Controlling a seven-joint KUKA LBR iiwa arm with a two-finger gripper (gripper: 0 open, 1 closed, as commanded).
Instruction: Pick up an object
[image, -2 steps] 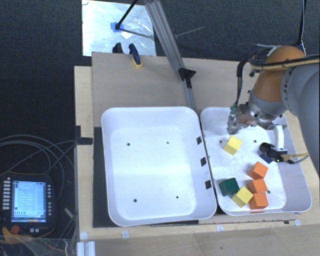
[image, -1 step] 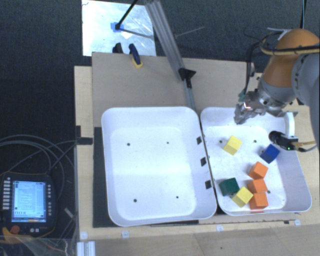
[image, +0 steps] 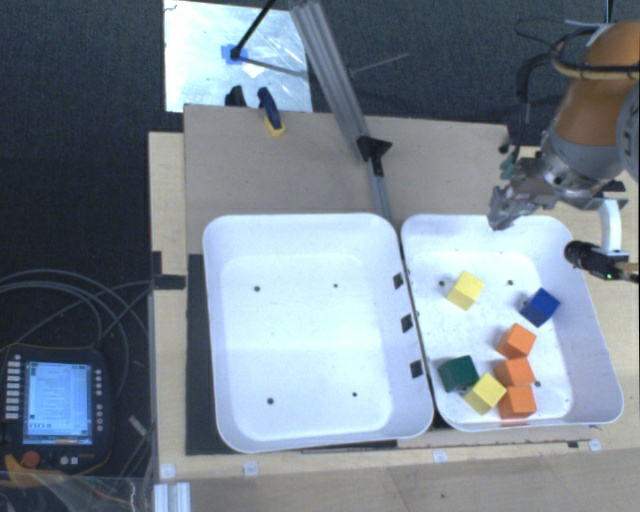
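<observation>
The right bin (image: 585, 300) holds several small wooden blocks: a yellow block (image: 464, 290), a blue block (image: 540, 306), an orange block (image: 517, 340), a green block (image: 459, 374), a second yellow block (image: 486, 392) and two more orange blocks (image: 516, 388). My gripper (image: 503, 212) hangs over the bin's far rim, above and to the right of the upper yellow block, with nothing seen between its fingers. The arm's orange band (image: 598, 95) is at the top right.
The left bin (image: 225, 330) lies beside the right one, with black clips along the shared edge. A slanted metal pole (image: 340, 85) crosses the bench's far side. A teach pendant (image: 55, 405) and cables lie on the floor at left.
</observation>
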